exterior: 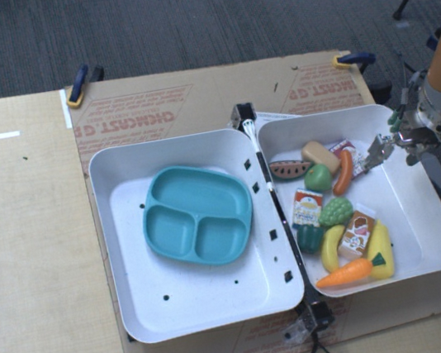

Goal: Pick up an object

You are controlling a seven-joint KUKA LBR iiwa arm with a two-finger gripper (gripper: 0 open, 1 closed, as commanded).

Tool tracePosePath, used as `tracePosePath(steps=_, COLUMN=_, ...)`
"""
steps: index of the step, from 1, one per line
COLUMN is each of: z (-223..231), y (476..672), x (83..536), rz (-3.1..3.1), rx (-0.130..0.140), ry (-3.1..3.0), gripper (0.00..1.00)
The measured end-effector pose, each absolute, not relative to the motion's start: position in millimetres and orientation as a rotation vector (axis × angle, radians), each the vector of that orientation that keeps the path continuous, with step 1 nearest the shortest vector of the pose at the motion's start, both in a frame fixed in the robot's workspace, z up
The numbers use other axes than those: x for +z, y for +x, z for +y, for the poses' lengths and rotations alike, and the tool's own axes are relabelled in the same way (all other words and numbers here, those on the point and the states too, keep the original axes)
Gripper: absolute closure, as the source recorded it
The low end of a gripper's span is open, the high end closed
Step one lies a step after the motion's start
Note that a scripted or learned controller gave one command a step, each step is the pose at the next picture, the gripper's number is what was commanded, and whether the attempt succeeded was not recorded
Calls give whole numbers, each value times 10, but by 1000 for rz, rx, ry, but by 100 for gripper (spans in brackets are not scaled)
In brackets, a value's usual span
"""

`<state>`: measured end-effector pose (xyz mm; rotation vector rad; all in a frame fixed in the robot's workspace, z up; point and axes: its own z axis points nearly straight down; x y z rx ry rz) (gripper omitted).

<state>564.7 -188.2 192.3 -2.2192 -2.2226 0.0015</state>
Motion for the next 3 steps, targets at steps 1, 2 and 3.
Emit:
tracePosePath(steps=1, z=-1547, y=6220, x=957, rz=-2158, rx=-6, ry=-2291, gripper=0)
tracePosePath(steps=2, z=-1558, y=6224, x=1061, rz=-2165, rx=-4, ry=-2290, gripper=100)
tracePosePath(steps=3, z=-903, y=5932, x=1921, rz=-2165, rx=1, ry=-2277, gripper=100)
